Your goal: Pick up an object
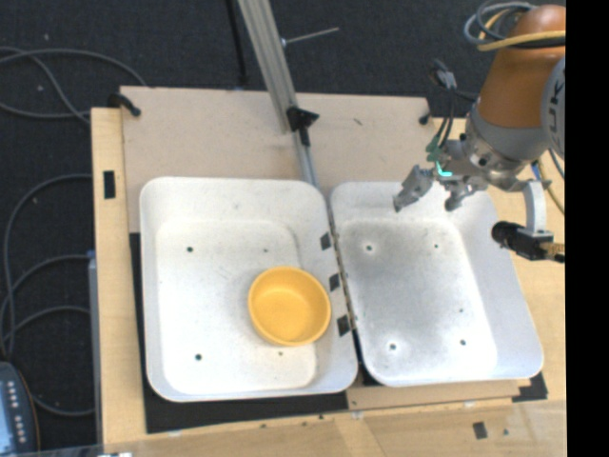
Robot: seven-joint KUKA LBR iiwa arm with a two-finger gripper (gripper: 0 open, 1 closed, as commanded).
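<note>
Gripper spread open, holding nothing, over right bin's far edge; bowl lies left and nearer, in left bin.

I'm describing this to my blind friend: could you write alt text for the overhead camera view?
A yellow bowl sits in the left white bin, while the robot arm's open gripper hovers over the far edge of the right white bin, holding nothing. Both bins rest side by side on a wooden bench.

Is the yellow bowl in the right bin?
No, the yellow bowl sits in the left bin, far from the tool.
</note>
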